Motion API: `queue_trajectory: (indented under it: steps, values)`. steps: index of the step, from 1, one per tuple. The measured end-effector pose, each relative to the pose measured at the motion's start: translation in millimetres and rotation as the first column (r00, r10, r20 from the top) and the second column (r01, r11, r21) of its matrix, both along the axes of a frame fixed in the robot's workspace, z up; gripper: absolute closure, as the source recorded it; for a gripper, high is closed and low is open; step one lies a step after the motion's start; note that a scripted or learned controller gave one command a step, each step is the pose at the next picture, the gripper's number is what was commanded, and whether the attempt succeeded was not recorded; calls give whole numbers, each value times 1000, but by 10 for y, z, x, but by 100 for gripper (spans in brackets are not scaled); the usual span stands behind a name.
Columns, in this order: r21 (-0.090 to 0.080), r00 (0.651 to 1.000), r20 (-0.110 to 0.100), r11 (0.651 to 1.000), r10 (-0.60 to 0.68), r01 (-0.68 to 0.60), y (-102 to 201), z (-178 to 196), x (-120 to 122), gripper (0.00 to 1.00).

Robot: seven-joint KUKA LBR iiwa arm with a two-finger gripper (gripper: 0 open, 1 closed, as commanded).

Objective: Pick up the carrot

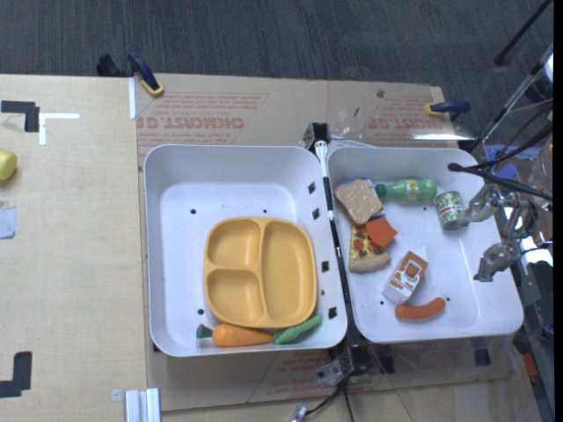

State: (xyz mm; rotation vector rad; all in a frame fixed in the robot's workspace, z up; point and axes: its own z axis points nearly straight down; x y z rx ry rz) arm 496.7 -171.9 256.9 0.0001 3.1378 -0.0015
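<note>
1. the carrot (239,334) lies on the floor of the left bin (167,236), along its near wall, just below the yellow divided plate (261,269) and touching or nearly touching it. a green pea pod (296,330) sits right against its thick end.
2. the gripper (489,236) hangs at the far right edge of the right bin (493,310), well apart from the carrot. its fingers look spread, with nothing between them, though they are small and hard to make out from here.
3. the likely trouble, i'd say: the carrot is wedged between plate rim and bin wall, so a finger may land on the plate or catch the wall instead of closing round it.
4. the pea pod is close enough to be grabbed along with it, or nudged.
5. the orange sausage (420,309) in the right bin is a similar colour and lies nearer the arm; a mistaken grab there seems possible.
6. writing: red print on the cardboard (211,117) under the bins, appearing upside down, not clearly readable. the small can (449,208), green bottle (406,190) and little carton (405,277) have labels too small to read.
</note>
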Motion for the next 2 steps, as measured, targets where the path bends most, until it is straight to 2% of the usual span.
queue_trajectory:
  steps: [1,2]
  values:
    - [1,996,-2,996,92,-92,459,-1267,216,0]
    - [-2,997,17,997,-80,80,715,-1494,1032,0]
